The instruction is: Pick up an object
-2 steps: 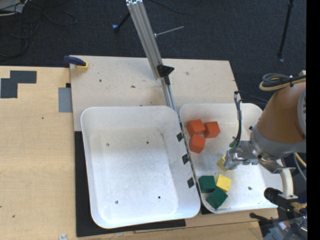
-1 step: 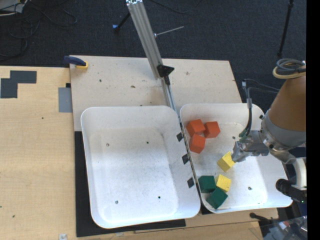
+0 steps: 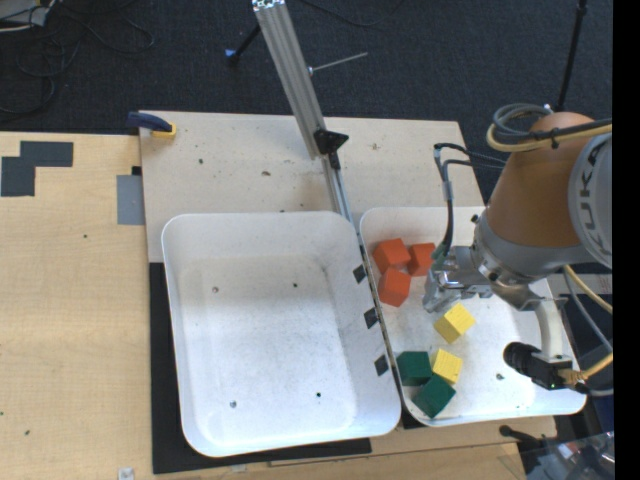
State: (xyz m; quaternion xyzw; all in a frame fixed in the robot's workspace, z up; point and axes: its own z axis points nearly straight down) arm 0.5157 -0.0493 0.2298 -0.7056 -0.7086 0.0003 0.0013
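In the right bin [image 3: 505, 406] lie three orange blocks: one at the back [image 3: 391, 254], one beside it [image 3: 421, 258] and one in front [image 3: 395, 287]. A yellow block [image 3: 455, 322] sits mid-bin, with a second yellow block [image 3: 447, 365] nearer the front between two green blocks [image 3: 414, 368] [image 3: 434, 397]. My gripper [image 3: 443, 288] hangs low over the bin, just right of the orange blocks and just behind the mid-bin yellow block. I see no block held in it.
The left bin [image 3: 260, 328] stands beside the right one, with black clips along the shared wall. A slanted aluminium bar [image 3: 295, 78] rises behind the bins. A small blue and yellow clamp [image 3: 152, 124] lies at the bench's back left corner.
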